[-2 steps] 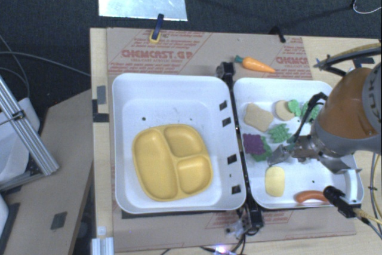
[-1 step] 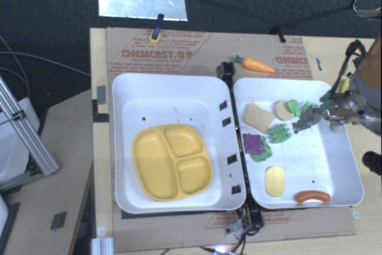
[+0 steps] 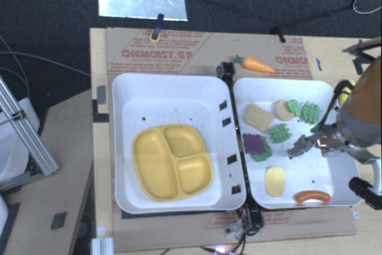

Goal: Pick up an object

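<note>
Purple toy grapes (image 3: 255, 146) lie at the left wall of the right bin (image 3: 334, 90), right of frame centre. They are probably light, hard plastic, lumpy and a bit slick, so a grip across the cluster's narrow middle looks best. To the left, the left bin (image 3: 119, 128) holds a yellow divided plate (image 3: 172, 161). A tan slice (image 3: 258, 117) and green leafy piece (image 3: 279, 133) crowd the grapes. The gripper (image 3: 298, 148) hovers just right; open or closed, I cannot tell

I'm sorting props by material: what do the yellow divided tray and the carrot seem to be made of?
Yellow divided tray: likely moulded plastic, with smooth rounded compartments and a soft sheen. Carrot: probably toy plastic or rubber, uniformly orange, matte; too small to be sure.
</note>
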### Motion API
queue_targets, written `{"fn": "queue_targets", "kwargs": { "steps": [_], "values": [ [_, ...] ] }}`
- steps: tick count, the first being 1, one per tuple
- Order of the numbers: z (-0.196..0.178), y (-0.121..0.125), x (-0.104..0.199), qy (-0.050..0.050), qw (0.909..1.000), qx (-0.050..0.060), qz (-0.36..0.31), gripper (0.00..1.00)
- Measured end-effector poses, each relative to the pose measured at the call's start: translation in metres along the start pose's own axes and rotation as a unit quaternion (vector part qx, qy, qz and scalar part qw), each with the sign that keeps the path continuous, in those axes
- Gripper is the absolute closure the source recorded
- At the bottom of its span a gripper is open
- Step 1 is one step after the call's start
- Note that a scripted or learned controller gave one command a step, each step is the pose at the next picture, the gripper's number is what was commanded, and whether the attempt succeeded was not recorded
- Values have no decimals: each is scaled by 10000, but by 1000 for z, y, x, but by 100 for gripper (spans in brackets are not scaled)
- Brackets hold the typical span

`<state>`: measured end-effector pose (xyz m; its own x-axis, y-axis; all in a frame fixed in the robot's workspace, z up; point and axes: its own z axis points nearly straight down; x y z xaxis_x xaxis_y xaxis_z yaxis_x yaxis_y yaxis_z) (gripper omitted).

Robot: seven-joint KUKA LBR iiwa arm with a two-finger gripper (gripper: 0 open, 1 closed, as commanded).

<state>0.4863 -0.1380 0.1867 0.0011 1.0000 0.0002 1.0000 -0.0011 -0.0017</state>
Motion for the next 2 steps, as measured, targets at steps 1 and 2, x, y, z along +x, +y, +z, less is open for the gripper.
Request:
{"fn": "queue_targets", "kwargs": {
  "steps": [1, 2],
  "values": [
    [87, 49, 57, 8, 10000, -10, -52, 0],
    [73, 47, 54, 2, 10000, -18, -34, 100]
  ]
}}
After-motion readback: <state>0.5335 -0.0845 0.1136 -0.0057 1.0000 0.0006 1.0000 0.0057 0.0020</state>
